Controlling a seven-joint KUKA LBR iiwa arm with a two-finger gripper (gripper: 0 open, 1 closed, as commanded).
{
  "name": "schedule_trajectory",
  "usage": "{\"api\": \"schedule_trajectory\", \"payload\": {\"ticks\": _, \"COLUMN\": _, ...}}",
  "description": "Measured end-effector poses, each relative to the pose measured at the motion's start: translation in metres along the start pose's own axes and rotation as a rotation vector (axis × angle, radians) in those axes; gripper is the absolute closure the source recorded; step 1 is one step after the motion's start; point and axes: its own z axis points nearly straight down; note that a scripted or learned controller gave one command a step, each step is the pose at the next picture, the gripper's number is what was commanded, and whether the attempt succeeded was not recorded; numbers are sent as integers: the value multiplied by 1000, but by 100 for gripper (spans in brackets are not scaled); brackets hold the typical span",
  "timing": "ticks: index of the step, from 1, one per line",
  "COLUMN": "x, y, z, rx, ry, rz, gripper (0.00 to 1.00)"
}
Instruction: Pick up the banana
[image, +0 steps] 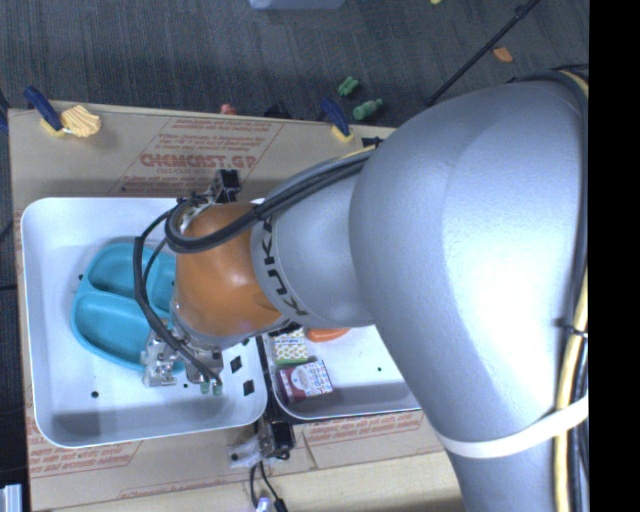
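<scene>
Gripper (180, 368) low in left bin (45, 300), near its front edge beside blue dish (110, 310); grip state indiscernible. Banana unseen; pick apparently unfinished.

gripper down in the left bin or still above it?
Down in it, apparently. The gripper sits low inside the left bin, at the edge of the teal object. Contact with the bin floor: cannot tell.

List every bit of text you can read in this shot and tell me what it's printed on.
"CHEMCAST GP", red print on the brown board behind the left bin; the smaller lines around it are too blurred to read.
"KUKA", partly seen, dark letters running down the arm's grey wrist.
Small packages in the right bin: print too small to read.
Red print on the board's front edge: unreadable.
</scene>
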Motion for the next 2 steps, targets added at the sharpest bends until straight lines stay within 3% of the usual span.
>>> {"api": "schedule_trajectory", "payload": {"ticks": 1, "x": -105, "y": 28, "z": 12, "rx": 3, "ry": 13, "rz": 251, "gripper": 100}}
{"api": "schedule_trajectory", "payload": {"ticks": 2, "x": -107, "y": 28, "z": 10, "rx": 1, "ry": 7, "rz": 252, "gripper": 0}}
